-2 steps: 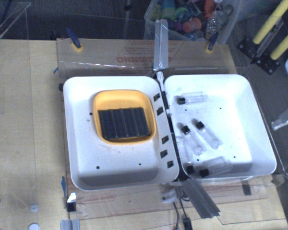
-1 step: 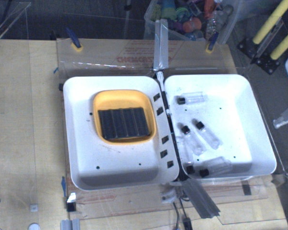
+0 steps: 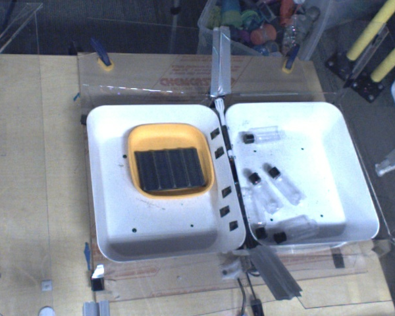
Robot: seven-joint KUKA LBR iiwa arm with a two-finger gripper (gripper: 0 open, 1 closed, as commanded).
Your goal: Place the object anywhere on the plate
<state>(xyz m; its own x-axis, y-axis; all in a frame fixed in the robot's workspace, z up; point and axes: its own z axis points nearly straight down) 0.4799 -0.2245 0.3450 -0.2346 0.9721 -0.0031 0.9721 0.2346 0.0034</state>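
1. In the left bin (image 3: 105, 176) sits the yellow plate (image 3: 137, 137), and a dark ridged block (image 3: 170, 168) lies flat on it, square to the rim and inside it on all sides. If the block is the task's object, I'd judge the placing done, and the best step is a straight lift away with no sideways drag.
2. The plate has bare margin all round the block, widest at the far side. A second item would best go down there, lowered until it rests before it is let go.
3. The raised lips where the two bins meet form a ridge, so any carry across needs height.
4. In the right bin (image 3: 342, 176) lie clear vials with black caps: one vial (image 3: 262, 136) near the far wall, two (image 3: 284, 184) mid-bin close together, and another (image 3: 291, 231) against the near wall.
5. These look slippery and apt to roll, so I'd pick the far one, which lies well apart from the others, and grip across its body.
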